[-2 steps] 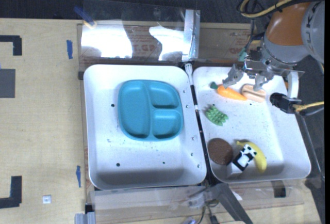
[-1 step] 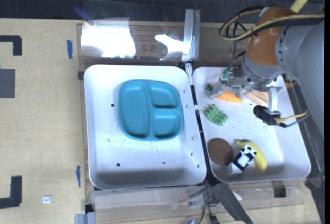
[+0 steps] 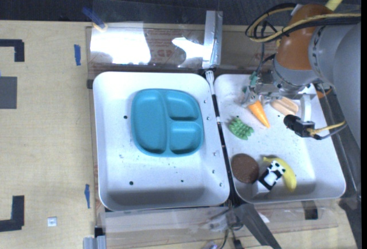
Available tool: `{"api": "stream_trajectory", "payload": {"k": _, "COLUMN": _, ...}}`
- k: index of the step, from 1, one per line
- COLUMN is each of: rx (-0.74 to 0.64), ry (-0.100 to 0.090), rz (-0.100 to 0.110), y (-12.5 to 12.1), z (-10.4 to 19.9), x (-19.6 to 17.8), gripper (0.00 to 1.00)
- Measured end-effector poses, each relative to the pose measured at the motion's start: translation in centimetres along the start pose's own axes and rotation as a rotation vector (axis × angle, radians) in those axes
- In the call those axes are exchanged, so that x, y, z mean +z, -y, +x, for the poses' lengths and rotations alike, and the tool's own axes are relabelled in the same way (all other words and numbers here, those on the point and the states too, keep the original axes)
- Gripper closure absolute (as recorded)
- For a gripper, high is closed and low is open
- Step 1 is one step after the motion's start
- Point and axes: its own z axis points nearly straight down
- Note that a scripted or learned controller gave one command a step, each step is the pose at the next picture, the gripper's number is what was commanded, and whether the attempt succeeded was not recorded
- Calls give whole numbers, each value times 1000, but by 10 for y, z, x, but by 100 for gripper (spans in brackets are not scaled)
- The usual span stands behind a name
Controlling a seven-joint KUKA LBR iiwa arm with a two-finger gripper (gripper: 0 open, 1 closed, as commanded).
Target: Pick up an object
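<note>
Claw above the carrot (right bin), grip seemingly indiscernible.

Bright, even overhead light — strong white glare burns out the clear panel behind the left bin. Shadows beneath objects are soft and short; the picture is slightly grainy throughout.

An orange carrot lay slanted in the right bin's upper part, point toward the bin's middle, a green leafy piece just beside it, apart.
</note>
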Motion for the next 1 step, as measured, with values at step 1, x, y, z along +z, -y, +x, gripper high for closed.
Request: {"api": "stream_trajectory", "payload": {"k": 1, "rx": 251, "ry": -2, "rz": 7, "y": -21, "z": 64, "x": -88, "gripper": 100}}
